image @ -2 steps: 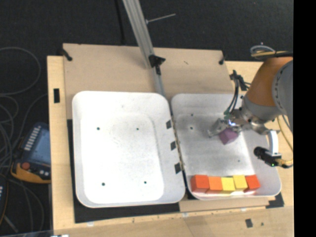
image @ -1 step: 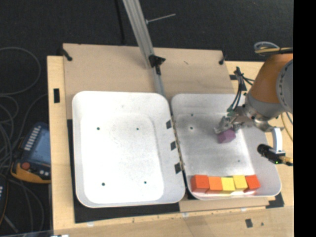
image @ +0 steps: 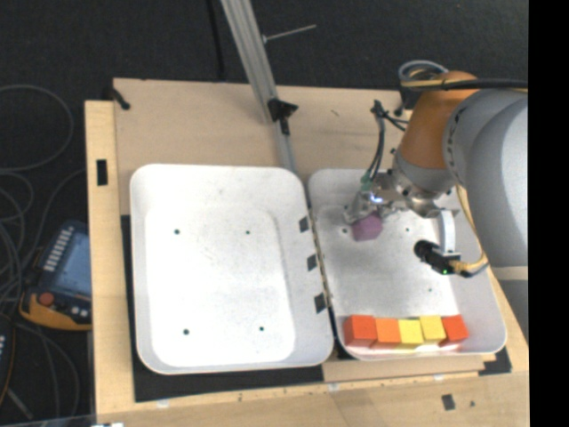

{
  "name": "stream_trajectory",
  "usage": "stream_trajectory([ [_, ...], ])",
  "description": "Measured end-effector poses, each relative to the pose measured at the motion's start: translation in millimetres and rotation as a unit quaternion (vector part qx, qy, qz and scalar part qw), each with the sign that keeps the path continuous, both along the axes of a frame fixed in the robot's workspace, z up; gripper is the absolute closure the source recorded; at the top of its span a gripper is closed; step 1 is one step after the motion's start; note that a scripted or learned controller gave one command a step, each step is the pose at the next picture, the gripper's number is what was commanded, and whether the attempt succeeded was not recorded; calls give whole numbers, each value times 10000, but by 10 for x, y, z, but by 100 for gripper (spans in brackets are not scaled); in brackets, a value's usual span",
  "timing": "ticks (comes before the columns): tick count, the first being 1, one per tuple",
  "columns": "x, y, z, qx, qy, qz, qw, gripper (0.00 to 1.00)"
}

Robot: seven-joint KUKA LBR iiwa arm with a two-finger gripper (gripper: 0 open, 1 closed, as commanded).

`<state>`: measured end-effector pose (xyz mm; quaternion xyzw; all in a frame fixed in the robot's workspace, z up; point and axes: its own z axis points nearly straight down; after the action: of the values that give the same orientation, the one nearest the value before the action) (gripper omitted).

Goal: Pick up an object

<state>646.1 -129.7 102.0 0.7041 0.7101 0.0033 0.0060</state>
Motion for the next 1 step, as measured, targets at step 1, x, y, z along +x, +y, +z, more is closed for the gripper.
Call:
stream_trajectory([
  [1, -201, 826, 1000, 24, 28, 0, 10000, 100],
])
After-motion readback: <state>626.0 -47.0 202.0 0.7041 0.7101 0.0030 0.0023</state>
